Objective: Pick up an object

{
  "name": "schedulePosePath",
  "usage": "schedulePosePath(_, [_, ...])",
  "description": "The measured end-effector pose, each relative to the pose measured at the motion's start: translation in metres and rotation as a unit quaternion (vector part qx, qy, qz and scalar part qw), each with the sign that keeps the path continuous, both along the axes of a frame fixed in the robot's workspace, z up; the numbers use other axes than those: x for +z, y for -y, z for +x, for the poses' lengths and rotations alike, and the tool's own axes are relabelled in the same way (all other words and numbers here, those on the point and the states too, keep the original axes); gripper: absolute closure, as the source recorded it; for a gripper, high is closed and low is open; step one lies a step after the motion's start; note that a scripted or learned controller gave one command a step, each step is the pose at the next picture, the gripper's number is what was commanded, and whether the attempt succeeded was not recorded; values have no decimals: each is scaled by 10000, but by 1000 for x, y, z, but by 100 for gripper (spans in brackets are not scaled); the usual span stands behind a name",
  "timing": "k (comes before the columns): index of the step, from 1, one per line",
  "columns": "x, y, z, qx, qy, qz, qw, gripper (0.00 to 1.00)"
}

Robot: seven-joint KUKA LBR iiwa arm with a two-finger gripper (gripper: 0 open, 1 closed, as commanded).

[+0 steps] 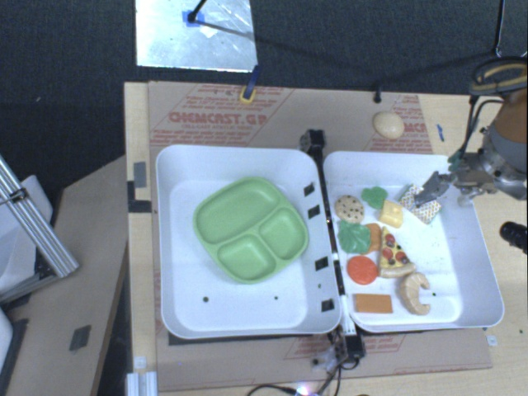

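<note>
The gripper (431,190) hangs low over the right bin (470,258), its jaws right at a small checkered packet (419,207); I cannot tell whether they are open or closed. Left of that packet lie a yellow block (391,214) and a cookie (350,209); below it, a pizza slice (393,255).

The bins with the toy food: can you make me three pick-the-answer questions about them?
1. Where is the green tray?
A. left bin
B. right bin
C. outside the bins

2. What colour is the tomato slice?
A. blue
B. red
C. white

3. How does the gripper stand?
A. over the left bin
B. resting on the tray
C. low over the right bin, by a checkered block

Answers:
1. A, the tray lies in the left bin.
2. B, it is a red round beside the pizza slice.
3. C, its tip is at the block in the right bin.
</note>
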State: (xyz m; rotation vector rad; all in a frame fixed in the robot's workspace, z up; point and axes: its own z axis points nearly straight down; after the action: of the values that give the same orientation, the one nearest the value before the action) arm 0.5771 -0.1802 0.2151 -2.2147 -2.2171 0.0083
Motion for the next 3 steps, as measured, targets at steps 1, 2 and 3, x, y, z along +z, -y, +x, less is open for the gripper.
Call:
schedulePosePath(1, [6,0,3,13,53,-11,10000,0])
schedulePosePath(2, [-48,10,1,0,35,-9,10000,0])
schedulePosePath(3, [-109,15,4,1,31,-6,10000,0])
